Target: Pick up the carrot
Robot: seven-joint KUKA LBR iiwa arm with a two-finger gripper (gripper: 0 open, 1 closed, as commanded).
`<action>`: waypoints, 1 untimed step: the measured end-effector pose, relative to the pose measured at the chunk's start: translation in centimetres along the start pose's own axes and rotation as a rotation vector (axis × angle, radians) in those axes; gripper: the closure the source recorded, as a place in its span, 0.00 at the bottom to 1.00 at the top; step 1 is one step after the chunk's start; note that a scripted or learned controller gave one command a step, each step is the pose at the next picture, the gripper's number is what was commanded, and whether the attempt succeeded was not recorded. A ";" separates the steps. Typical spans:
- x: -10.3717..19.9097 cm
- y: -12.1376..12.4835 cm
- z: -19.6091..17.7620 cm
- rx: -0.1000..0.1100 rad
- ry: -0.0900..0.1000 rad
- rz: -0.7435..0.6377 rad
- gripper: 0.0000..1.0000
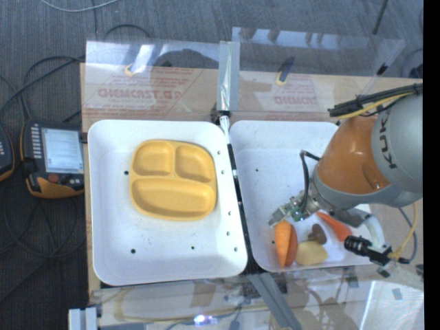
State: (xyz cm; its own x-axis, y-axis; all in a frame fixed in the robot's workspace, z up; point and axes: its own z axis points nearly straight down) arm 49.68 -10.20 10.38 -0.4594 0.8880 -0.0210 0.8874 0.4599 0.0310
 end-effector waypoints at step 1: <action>7.6 3.1 -8.0 0.034 0.017 0.210 1.00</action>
